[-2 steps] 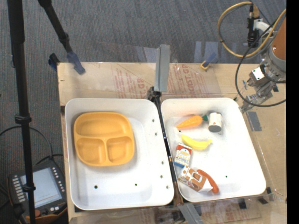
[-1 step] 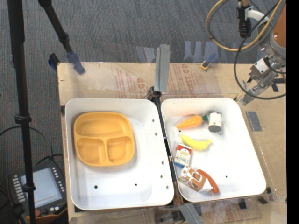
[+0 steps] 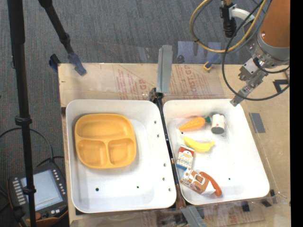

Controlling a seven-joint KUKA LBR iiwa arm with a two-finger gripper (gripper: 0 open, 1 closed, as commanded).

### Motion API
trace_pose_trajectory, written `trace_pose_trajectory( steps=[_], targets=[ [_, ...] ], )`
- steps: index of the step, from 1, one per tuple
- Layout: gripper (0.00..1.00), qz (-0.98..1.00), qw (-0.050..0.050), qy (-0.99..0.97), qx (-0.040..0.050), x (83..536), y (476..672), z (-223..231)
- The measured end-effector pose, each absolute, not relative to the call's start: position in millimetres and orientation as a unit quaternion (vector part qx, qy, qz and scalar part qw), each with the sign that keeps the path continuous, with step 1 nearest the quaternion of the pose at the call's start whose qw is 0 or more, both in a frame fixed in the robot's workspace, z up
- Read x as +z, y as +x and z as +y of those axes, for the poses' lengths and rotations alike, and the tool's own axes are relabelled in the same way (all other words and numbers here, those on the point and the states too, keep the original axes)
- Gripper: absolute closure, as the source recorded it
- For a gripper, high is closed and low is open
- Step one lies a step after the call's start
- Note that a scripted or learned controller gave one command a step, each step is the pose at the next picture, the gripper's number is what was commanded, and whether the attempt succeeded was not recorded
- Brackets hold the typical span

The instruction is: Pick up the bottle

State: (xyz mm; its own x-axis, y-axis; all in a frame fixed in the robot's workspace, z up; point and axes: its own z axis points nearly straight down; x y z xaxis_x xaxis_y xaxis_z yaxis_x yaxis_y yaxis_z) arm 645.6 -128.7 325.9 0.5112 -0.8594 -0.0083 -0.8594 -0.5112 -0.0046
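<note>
Camera view: gripper point(image 3: 236, 100) poised over right bin's point(image 3: 255, 171) upper right rim, touching nothing, holding nothing. Finger spread impossible to tell. Bottle point(image 3: 218, 124) lying beside toy carrot point(image 3: 192, 124).

The robot arm point(image 3: 277, 18) in the upper right of the frame has a big orange part with a grey metal ring under it. A thin grey gripper point(image 3: 247, 86) sticks out below. Black and yellow cables point(image 3: 208, 13) loop around beside it, and a small black and white plug hangs there.
</note>
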Motion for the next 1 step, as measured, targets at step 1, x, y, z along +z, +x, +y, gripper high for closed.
trace_pose_trajectory(
  steps=[1],
  targets=[
    [1.00,0.431,0.003,-0.902,0.0035,336.8,598.0,-60.4]
  ],
)
